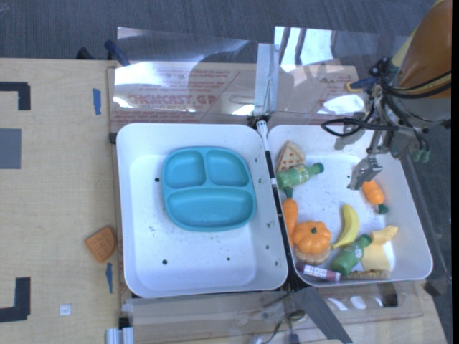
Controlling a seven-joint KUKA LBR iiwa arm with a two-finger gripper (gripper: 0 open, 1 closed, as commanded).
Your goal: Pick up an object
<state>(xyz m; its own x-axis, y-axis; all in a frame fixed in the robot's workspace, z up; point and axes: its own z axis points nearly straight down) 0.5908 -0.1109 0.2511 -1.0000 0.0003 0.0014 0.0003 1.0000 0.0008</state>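
Hovering pincer (364,172) just beside small carrot (372,192) in right bin (419,228); can't tell finger state. Better centre over it, then drop straight.

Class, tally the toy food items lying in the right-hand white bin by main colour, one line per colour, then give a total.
Orange: 3, an orange plastic pumpkin, an orange carrot by the divider, an orange carrot beside the gripper
Green: 2, a green bottle, a green bottle lower down
Yellow: 2, a yellow banana, a pale yellow wedge
Tan: 1, a tan waffle slice
Total: 8
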